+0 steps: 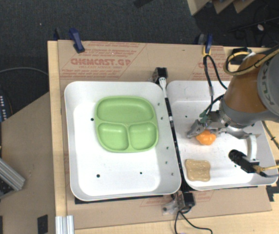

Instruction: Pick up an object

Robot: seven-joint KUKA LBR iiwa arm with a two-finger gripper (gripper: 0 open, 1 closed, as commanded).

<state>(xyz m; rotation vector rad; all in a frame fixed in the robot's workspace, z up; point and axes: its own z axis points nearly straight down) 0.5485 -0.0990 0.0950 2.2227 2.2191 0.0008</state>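
A green three-compartment plastic plate (126, 124) lies in the left shallow white bin (81, 174), toward its upper middle. In the right shallow white bin (183, 94), just beside the left one, a small round orange object (207, 139) sits near the centre with the two-finger gripper (201, 128) directly at its upper left, while a flat beige toast-shaped piece (198, 170) lies below it near the bin's lower edge. Both bins rest on a cardboard-covered bench (110, 57).

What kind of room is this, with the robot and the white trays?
Probably a robot lab or test bench. A grey and orange arm reaches over two white bins clamped to a cardboard-covered bench, cables trail across the dark floor, and the things in the bins look like practice pieces: a green plate, an orange object.
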